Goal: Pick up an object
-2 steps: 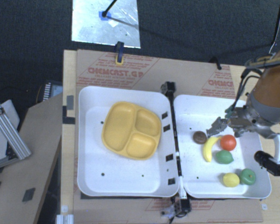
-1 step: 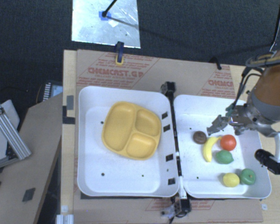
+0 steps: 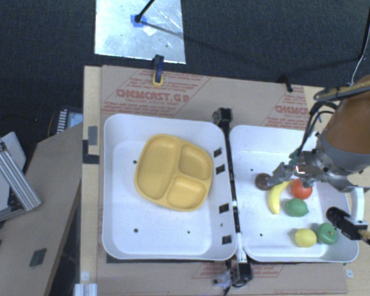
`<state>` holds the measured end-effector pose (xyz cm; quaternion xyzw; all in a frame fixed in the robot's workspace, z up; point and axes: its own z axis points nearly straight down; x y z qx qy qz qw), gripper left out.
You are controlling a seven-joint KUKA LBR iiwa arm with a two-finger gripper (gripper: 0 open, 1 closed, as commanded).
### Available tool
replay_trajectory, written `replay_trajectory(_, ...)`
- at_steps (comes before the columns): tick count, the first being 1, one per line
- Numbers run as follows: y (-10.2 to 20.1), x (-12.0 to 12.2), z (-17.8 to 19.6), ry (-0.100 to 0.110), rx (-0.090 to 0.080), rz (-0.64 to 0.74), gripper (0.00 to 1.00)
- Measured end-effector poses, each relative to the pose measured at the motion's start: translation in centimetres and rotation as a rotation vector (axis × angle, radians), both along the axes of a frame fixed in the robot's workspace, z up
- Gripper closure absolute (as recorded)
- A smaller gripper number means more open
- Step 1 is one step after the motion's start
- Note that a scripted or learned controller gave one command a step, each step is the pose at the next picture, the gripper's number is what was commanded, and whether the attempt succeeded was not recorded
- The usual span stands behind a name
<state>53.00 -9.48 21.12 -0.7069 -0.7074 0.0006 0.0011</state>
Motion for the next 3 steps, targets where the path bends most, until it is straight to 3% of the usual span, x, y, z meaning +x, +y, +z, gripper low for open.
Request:
replay_trajectory(2, 0.6, -0.8, -8.8, 0.001, 0.000, -0.001, 0.00)
replay_trajectory(3, 0.6, -0.7, -7.5, -0.004, -0.001, -0.002, 1.00)
